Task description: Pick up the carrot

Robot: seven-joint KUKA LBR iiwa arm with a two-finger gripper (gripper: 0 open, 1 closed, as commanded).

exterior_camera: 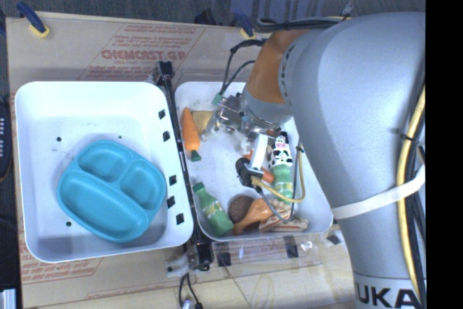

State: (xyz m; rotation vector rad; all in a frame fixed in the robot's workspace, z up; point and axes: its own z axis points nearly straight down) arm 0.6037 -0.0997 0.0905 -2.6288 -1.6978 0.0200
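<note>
The orange carrot (190, 132) lay in the right bin (217, 188) near its left wall, by a green bottle (212, 209), while the left bin (43, 155) held a blue tray (110, 188).

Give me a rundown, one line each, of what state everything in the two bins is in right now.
carrot: lying loose by the right bin's left wall, not gripped.
green bottle: lying on its side.
blue divided tray: right way up in the left bin.
gripper: low in the right bin, right of the carrot.
</note>
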